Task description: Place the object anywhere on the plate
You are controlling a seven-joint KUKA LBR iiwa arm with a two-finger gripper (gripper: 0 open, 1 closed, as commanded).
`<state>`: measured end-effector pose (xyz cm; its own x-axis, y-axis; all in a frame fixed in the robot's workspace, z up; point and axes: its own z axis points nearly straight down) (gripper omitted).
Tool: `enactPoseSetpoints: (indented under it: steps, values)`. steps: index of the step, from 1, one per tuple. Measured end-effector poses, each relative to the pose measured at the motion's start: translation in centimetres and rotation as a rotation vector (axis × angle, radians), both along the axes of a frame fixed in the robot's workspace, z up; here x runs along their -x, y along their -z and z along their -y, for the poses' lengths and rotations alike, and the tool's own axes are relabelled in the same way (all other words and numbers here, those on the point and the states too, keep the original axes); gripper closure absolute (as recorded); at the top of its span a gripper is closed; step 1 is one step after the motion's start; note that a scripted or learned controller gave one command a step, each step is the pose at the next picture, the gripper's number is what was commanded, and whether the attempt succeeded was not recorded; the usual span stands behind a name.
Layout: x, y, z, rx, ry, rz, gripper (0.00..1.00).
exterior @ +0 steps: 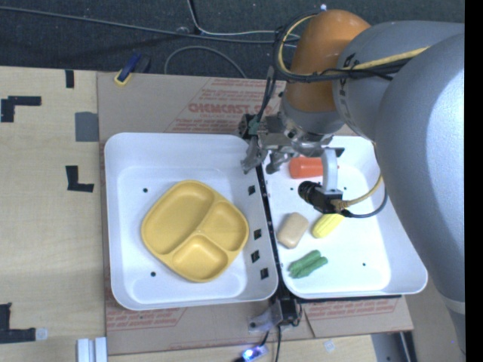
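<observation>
The plate (195, 230) sits bare in the left bin (121, 202). The end effector (266, 151) hovers over the divider; I cannot tell its state. Nothing looks picked yet, so the next move is a grasp in the right bin (392, 270).

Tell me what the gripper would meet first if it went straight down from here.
Probably the rims between the left bin and right bin, under the gripper. Depth is unclear from this slanted view.

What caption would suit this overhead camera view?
Grey arm reaches over right bin of toy foods; yellow divided plate waits in left bin.
</observation>
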<state>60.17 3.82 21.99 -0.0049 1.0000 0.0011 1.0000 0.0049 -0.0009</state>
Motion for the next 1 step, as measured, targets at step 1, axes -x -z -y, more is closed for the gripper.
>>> enactPoseSetpoints:
  steps: [1]
  values:
    - [-2.43,-1.17,-5.17,-0.001,-0.002,0.002,1.0]
